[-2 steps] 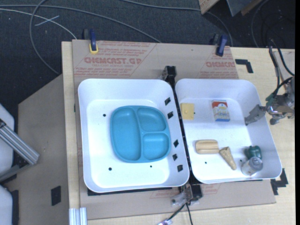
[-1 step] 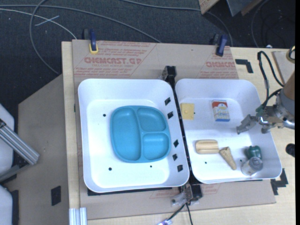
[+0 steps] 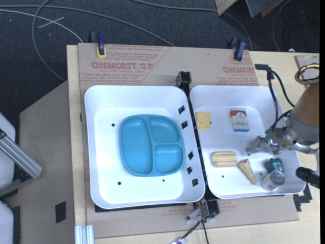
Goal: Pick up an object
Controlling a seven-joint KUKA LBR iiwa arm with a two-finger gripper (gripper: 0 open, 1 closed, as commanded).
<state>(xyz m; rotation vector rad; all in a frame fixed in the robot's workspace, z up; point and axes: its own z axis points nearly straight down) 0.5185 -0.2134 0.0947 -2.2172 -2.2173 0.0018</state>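
Bright, even overhead light, soft focus

The white bins glare nearly blown out, casting only thin shadows on the bench; the dark floor at upper left stays dim, and fine detail is slightly blurred throughout.

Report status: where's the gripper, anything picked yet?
Gripper low over right bin, nothing seen between its fingers. Tan block, wedge, small carton all lying loose. Green bottle close beside arm.

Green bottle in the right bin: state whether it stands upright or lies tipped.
Tipped: the green bottle lies on its side on the right bin's floor.
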